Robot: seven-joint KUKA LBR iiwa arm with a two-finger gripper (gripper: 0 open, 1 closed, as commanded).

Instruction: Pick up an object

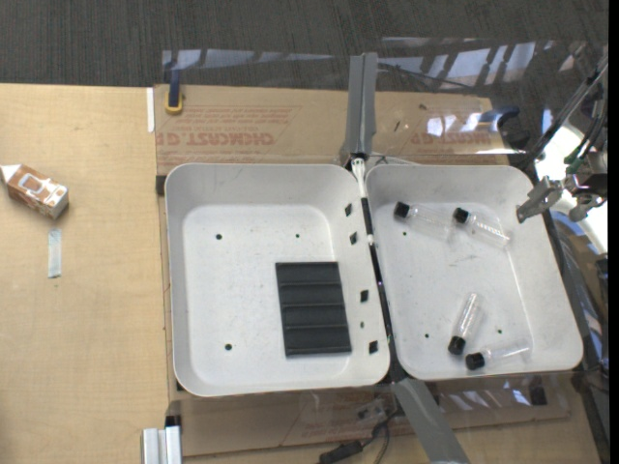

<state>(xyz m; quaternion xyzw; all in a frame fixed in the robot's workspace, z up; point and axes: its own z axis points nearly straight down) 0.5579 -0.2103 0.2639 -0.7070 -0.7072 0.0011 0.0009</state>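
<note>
Several clear plastic tubes with black caps lie in the right bin (542,288): one near the far left corner (407,212), one at the far middle (481,226), and two near the front (465,320) (495,357). A black ribbed block (311,307) lies flat in the left bin (193,259). My gripper (554,209) hangs over the right bin's far right rim, open, with nothing between its fingers. It is well to the right of the nearest tube.
A small printed carton (37,190) and a pale strip (54,254) lie on the wooden bench at the left. A grey divider bar (362,104) rises behind the gap between the bins. Cardboard lies under both bins.
</note>
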